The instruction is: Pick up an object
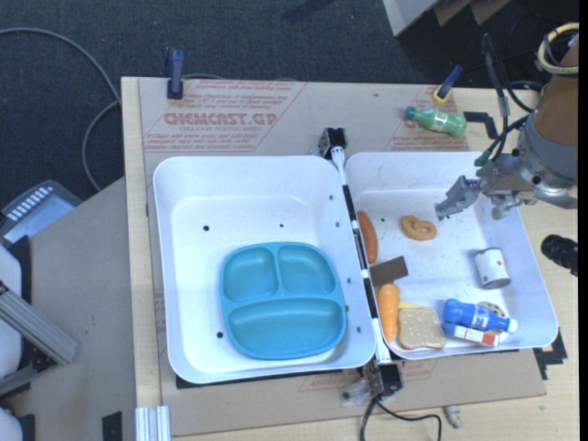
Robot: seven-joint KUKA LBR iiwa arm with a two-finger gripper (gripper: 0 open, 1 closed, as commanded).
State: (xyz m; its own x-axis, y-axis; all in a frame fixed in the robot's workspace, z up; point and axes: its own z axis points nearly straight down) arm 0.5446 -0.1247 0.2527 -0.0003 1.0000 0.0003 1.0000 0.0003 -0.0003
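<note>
My gripper (478,204) hangs over the far right part of the right bin (542,288), its fingers (451,201) spread open with nothing between them. Just left of it and slightly nearer lies a small brown pretzel (418,229). A short white cylinder (491,267) lies nearer the front, below the gripper. Also in this bin are a red sausage (367,235) along the left wall, a dark brown square (389,269), an orange carrot (390,309), a slice of bread (421,329) and a blue bottle (476,319) lying on its side.
The left bin (184,200) holds a blue divided plate (282,299). A green bottle (436,119) lies on the bench behind the right bin. A blue clamp (175,72) stands at the bench's far left edge. Cables run at the far right.
</note>
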